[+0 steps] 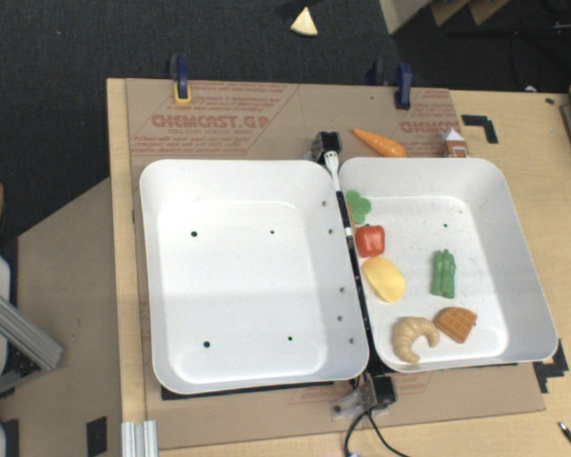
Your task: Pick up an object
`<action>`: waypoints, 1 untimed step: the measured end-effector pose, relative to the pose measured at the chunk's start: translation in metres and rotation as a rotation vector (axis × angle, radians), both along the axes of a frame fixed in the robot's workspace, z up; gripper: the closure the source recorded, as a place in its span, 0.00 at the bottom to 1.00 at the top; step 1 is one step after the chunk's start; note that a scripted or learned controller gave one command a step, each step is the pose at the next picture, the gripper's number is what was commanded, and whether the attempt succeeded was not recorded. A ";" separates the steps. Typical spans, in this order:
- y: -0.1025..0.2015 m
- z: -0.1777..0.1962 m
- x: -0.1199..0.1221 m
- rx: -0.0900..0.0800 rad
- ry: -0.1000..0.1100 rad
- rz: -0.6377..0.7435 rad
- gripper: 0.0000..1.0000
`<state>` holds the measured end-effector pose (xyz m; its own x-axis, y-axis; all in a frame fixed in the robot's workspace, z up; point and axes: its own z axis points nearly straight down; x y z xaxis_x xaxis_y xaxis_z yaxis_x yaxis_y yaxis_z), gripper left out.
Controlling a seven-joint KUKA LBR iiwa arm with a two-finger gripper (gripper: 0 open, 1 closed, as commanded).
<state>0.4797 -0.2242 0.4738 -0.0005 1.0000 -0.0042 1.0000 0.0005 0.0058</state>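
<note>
The right bin (pixel 495 198) holds several toy foods. A small green piece (pixel 358 206) lies near its left wall, with a red pepper (pixel 369 241) just below it. Under that sits a yellow lemon-like piece (pixel 385 279). A green bean bundle (pixel 443 273) lies in the middle. A tan croissant (pixel 415 337) and a brown waffle-like piece (pixel 456 324) rest near the front wall.
The left bin (pixel 171 284) stands beside the right one. An orange carrot (pixel 380 143) and a small bottle (pixel 454 144) lie on the cardboard behind the right bin. Two blue clamps (pixel 180 76) hold the board's far edge. Cables sit at the front (pixel 366 403).
</note>
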 end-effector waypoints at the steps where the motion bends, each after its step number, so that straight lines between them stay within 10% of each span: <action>1: 0.000 0.014 0.000 0.000 0.000 0.000 1.00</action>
